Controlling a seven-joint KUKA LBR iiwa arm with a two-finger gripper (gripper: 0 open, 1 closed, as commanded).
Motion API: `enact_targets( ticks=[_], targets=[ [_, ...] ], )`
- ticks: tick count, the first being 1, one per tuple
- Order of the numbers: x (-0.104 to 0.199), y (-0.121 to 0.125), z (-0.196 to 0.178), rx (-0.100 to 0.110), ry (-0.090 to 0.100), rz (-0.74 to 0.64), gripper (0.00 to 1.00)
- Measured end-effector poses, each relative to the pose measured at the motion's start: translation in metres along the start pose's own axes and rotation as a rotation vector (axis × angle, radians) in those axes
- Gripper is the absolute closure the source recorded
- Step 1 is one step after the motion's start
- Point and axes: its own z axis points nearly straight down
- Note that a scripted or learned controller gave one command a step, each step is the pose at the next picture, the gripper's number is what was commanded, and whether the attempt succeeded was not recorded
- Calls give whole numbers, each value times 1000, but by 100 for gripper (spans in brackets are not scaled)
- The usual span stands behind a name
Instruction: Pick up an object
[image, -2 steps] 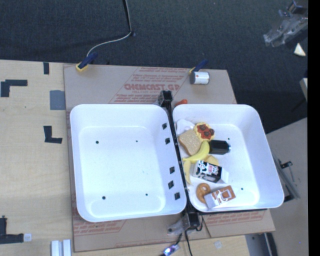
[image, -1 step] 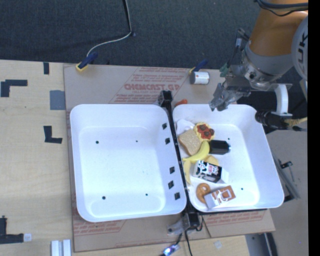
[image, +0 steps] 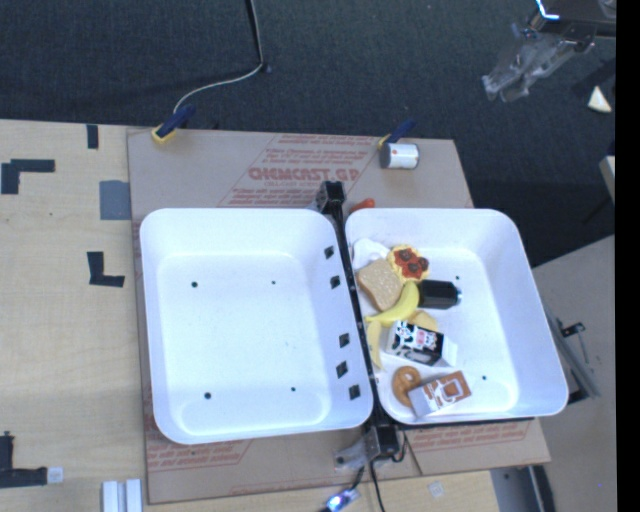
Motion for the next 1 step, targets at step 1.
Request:
enact_targets(
  ticks=[1],
  targets=[
    [28,44,13,19,1,1,100]
  ],
)
